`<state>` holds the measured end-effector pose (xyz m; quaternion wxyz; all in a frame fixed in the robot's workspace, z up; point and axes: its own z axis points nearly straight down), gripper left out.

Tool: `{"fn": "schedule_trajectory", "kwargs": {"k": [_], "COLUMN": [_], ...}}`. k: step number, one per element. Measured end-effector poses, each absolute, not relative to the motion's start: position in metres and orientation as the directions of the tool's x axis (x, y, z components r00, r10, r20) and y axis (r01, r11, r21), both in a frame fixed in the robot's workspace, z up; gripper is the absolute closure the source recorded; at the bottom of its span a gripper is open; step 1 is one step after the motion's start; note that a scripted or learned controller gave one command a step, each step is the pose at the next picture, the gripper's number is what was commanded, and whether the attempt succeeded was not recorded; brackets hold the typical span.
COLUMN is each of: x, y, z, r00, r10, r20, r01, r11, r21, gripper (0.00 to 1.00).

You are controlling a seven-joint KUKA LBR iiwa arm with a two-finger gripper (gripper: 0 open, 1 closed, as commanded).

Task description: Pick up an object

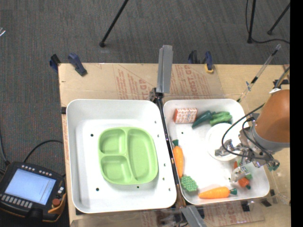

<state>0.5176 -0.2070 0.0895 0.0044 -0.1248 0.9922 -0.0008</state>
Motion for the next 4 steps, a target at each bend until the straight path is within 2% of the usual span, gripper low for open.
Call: {"fn": "schedule_trajectory", "kwargs": {"k": [1, 2, 3, 4], "x": [0.513, 0.517, 0.509, 0.507], "y": [-0.174, -0.171, -0.199, -0.208], "z": [0.089, 0.098, 0.09, 0.089], "r00": [-0.971, -0.969, -0.997, -0.973], "r10": [-0.24, -0.247, -0.071, -0.232], "r20": [-0.007, -0.012, -0.008, -0.008], "r01": [-0.24, -0.247, -0.071, -0.232], "r11": [0.971, 0.969, 0.997, 0.973], "r21": [-0.002, -0.001, 0.002, -0.001], "gripper": [0.0, 1.0, 1.0, 1.0]}}
